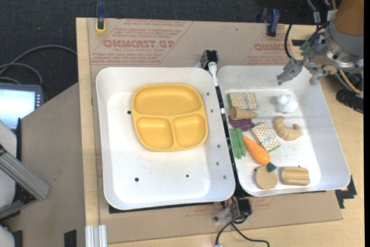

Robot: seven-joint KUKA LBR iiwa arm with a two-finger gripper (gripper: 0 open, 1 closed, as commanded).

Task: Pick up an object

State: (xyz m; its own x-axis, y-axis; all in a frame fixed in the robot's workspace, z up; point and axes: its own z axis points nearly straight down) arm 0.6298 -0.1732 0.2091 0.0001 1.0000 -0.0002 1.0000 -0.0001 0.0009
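Right, status:
1. Pick one isolated target in the right bin (pixel 324 124): the white ball (pixel 284 103) or croissant (pixel 288 128) sit apart from the clutter; drop straight down, centred.
2. Avoid the carrot (pixel 256 149) and green beans (pixel 237 143), which touch.
3. Gripper (pixel 302 71) hovers over the bin's far edge, fingers spread wide, nothing between them, touching nothing.
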